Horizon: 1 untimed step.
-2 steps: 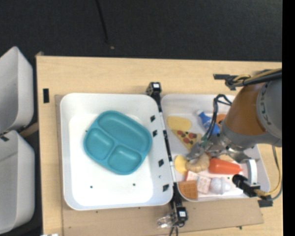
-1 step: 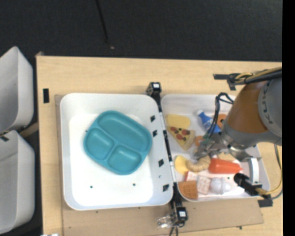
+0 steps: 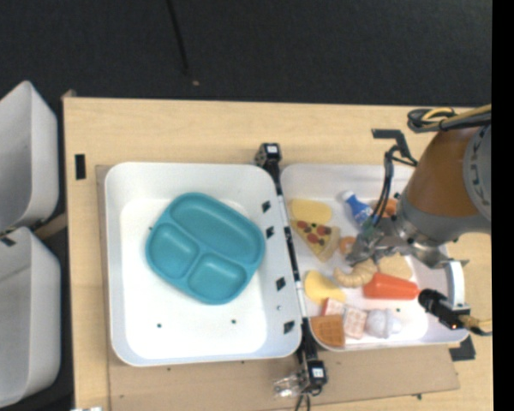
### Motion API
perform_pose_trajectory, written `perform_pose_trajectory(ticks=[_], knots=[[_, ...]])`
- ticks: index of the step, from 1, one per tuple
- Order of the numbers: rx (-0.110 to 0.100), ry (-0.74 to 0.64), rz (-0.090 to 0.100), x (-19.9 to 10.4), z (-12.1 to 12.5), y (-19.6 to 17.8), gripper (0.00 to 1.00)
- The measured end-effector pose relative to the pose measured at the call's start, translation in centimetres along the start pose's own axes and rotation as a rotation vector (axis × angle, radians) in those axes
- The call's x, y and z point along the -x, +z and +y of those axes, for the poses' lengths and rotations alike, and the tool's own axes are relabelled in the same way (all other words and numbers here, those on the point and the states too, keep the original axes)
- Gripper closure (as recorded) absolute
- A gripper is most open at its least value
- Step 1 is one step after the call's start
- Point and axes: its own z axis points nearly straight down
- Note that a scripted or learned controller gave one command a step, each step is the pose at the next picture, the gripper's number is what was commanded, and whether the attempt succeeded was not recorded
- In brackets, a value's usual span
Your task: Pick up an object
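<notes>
**Gripper low over the crowded right bin, its grip hidden**

Nearest the camera, along the front edge of the right bin [image 3: 325, 182], lie an orange-brown waffle-like piece [image 3: 328, 330], a small pink-and-white pack [image 3: 355, 321] and a pale, see-through lump [image 3: 379, 322]. The three are just beside one another and too blurred to name more closely.

Behind them sit a yellow piece [image 3: 321, 288] and an orange carrot-shaped toy [image 3: 392, 288], with a tan curled piece [image 3: 355, 274] between them. A pale rounded thing [image 3: 397, 267] behind the carrot toy is partly covered by the wrist, and what it is cannot be told.

The gripper [image 3: 361, 248] hangs right above the tan curled piece, close to it or touching it; which one is unclear. Dark parts and cables crowd the spot, so how far the gripper is open cannot be told, and nothing can be seen held in it.

Farther back lie a pizza slice [image 3: 317, 234] and a yellow cheese wedge [image 3: 310, 211], and to their right a small blue thing [image 3: 355, 205] partly masked by cable.

The arm [image 3: 441, 187] enters from the right, cut off at the edge.

The left bin [image 3: 137, 332] holds a teal divided plate [image 3: 206, 247], lying flat and well apart from the toys.
</notes>
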Motion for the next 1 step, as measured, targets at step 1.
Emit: perform_pose_trajectory(ticks=[1], knots=[[0.001, 0.005, -0.001, 0.6, -0.75, -4.96, 1.0]])
